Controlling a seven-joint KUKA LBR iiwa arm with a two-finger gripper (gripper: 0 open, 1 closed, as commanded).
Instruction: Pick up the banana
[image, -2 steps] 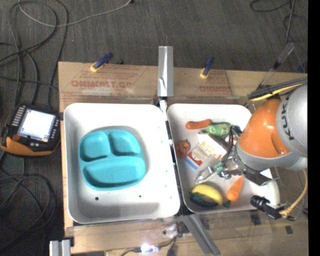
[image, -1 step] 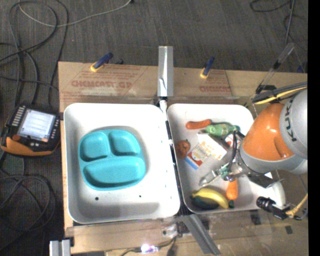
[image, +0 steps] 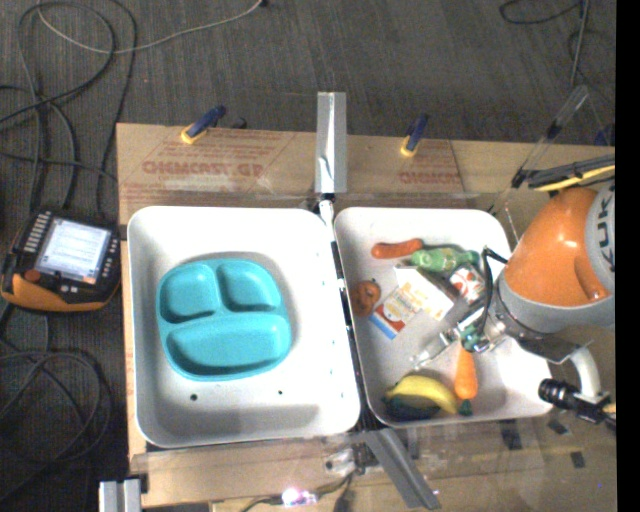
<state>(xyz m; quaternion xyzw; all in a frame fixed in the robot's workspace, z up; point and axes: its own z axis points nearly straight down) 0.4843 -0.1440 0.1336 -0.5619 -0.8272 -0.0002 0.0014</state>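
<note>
The yellow banana (image: 428, 389) lies near the front edge of the right bin (image: 350, 330), curved over a dark blue object (image: 408, 407). An orange carrot (image: 465, 375) stands just to its right, touching it. My gripper (image: 462, 336) hangs above the bin's middle right, just behind the carrot and a little up and to the right of the banana. The orange band of the arm (image: 558, 262) hides the bin's right side. Nothing is visibly held.
Behind the gripper lie a red pepper (image: 397, 248), a green bottle (image: 441, 260), a red-and-white packet (image: 466, 286), a white card packet (image: 410, 303) and a brown item (image: 368, 294). The left bin (image: 140, 300) holds a teal divided tray (image: 228, 317).
</note>
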